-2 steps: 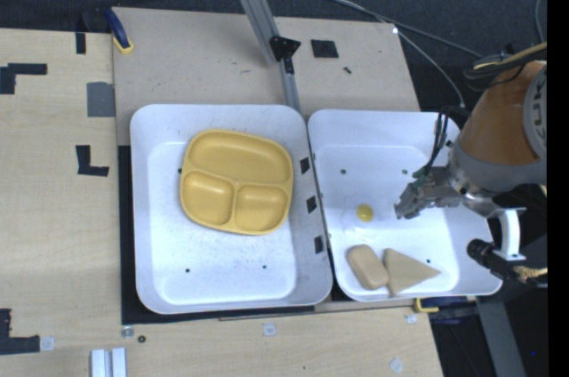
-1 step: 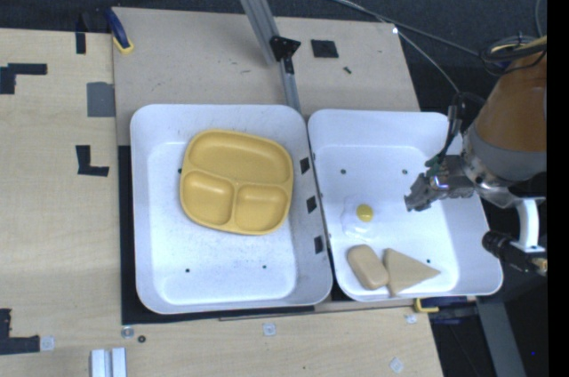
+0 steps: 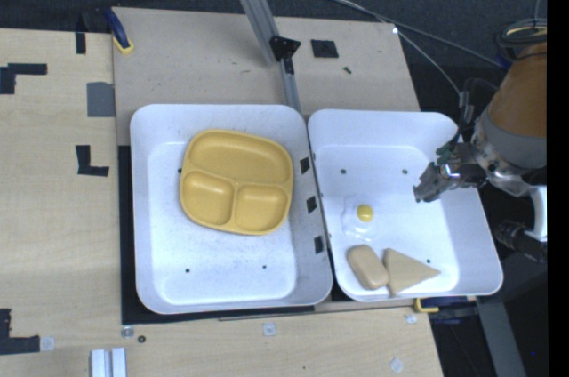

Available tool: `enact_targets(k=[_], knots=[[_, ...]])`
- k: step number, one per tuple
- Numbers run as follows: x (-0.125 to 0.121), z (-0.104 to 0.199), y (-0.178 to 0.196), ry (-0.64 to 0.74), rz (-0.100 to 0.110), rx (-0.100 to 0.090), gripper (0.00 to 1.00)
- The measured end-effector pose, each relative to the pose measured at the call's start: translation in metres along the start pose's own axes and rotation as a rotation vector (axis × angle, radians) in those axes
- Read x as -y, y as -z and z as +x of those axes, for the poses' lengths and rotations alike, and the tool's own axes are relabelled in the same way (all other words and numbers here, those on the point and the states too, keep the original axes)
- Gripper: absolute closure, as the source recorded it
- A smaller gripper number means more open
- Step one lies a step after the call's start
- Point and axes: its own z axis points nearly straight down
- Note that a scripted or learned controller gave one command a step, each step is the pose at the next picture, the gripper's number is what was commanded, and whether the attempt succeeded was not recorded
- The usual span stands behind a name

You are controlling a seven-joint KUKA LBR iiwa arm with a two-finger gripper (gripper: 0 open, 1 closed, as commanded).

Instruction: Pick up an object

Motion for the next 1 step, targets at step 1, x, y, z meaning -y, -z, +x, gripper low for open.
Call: enact_targets(k=[1], knots=[[-0.016, 0.044, -0.0097, 0.004, 0.004, -0.001, 1.0]])
